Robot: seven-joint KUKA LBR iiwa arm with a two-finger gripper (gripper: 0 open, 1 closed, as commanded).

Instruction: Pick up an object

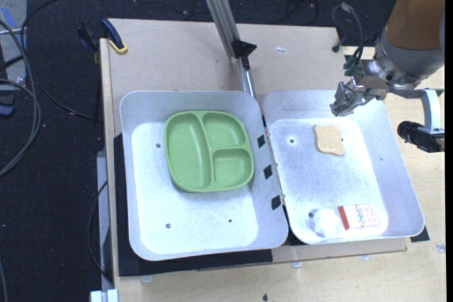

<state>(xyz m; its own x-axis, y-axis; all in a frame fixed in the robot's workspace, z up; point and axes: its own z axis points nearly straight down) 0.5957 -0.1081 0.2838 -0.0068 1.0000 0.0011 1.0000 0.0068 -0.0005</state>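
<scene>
- Objects for picking lie in the right bin (pixel 396 173), right half of frame: a tan, bread-shaped piece (pixel 329 139) in its upper middle, a small red-and-white box (pixel 359 216) near its lower edge, and a white ball-like item (pixel 324 222) just left of the box.
- My gripper (pixel 342 104) hangs at the upper right of frame, over the right bin's upper rim, above and slightly right of the tan piece and apart from it.
- Finger spread: cannot tell; the tip is dark and small. Nothing is visible between the fingers.
- Left bin (pixel 141 223) holds a green divided tray (pixel 209 151), three compartments, upper middle of that bin.
</scene>
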